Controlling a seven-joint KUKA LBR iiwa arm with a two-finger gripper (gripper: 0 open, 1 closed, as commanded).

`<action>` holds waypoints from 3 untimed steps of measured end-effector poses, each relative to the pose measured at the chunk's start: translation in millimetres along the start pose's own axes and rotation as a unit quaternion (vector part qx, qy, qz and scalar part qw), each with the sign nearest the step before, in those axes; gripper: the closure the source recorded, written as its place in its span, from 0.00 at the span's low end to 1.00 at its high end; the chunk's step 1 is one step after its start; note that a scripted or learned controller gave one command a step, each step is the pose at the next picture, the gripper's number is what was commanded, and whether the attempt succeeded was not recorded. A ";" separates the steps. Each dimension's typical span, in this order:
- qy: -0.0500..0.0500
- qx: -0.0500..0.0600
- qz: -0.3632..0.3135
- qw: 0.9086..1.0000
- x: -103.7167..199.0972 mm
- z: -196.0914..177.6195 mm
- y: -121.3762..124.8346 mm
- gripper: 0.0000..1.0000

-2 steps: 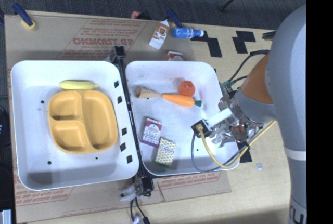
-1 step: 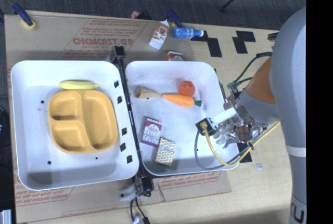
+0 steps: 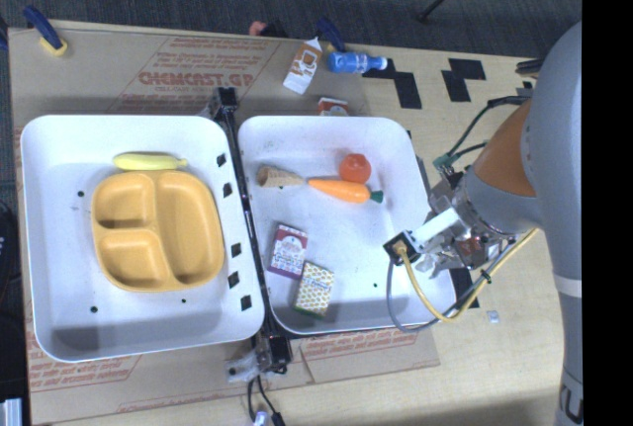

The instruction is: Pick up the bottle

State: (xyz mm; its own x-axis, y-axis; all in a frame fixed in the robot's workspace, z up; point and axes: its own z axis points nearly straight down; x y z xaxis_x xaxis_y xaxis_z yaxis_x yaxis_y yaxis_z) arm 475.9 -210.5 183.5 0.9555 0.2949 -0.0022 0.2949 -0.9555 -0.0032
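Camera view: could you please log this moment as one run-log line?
gripper: over right bin's right rim | bottle: lying on bench behind bins, untouched | pick: not done

What you can't make out from this angle

Your gripper [image 3: 427,254] sits at the right bin's [image 3: 401,132] right rim, but wiring and the wrist body hide its fingers, so you cannot tell how they stand. The arm [image 3: 554,147] is cut off by the right edge. The labels on the two small cartons [image 3: 289,251] are too small to read, and the bottle [image 3: 351,63] beyond the bins is blurred.
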 end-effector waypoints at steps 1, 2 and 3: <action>-0.001 0.002 0.045 0.999 -0.2 14.4 -0.3 1.00; -0.002 0.005 0.042 0.999 0.1 4.7 -0.9 1.00; -0.001 0.003 -0.015 1.000 0.0 7.8 -0.4 1.00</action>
State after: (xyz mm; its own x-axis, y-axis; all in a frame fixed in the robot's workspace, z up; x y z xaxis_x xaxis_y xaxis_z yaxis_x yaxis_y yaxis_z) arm 475.7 -210.1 175.7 0.9462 0.3236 -0.0035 0.3236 -0.9462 -0.0083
